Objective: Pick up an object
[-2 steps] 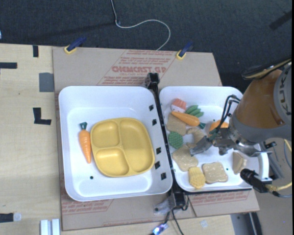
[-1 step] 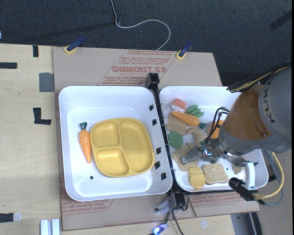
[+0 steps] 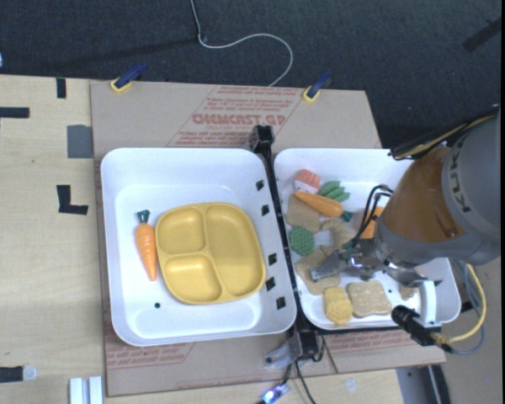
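Note:
The right bin (image 3: 366, 160) holds a pile of toy food: an orange carrot (image 3: 318, 204), a pink-and-white piece (image 3: 306, 178), green leafy pieces (image 3: 332, 191), a green ridged piece (image 3: 301, 241), tan bread-like slabs (image 3: 302, 214), a toast slice (image 3: 369, 298) and a yellow corn piece (image 3: 338, 305). My gripper (image 3: 330, 266) hangs low over the middle of this pile, its metal fingers pointing left. The grey arm with its orange band (image 3: 421, 204) covers the bin's right part.
The left bin (image 3: 122, 175) holds a yellow three-compartment plate (image 3: 209, 252) and a second orange carrot (image 3: 146, 250) beside its left edge. A black divider clip (image 3: 262, 137) sits between the bins. Cardboard (image 3: 236, 116) lies under both bins.

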Action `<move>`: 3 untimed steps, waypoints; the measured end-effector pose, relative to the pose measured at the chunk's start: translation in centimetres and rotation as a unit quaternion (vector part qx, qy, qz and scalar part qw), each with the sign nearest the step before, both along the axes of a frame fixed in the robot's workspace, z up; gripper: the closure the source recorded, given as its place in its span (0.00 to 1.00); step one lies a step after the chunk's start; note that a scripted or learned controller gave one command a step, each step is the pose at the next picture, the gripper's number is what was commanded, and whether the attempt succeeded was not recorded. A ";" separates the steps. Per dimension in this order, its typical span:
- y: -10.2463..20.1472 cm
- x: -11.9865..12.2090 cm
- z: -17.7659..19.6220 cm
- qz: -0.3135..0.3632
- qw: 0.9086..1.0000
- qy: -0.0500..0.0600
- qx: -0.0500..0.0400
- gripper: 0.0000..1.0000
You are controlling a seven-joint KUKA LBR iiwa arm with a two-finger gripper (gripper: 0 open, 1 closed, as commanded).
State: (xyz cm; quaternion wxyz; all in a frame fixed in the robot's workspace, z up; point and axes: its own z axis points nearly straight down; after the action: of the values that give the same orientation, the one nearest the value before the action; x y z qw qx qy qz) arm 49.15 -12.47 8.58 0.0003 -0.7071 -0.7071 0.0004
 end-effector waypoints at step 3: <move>-0.4 -0.5 13.4 0.001 1.000 -0.003 -0.001 1.00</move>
State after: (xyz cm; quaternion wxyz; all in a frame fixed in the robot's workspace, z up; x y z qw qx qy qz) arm 48.62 -12.87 21.96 -0.0020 -0.7068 -0.7074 -0.0010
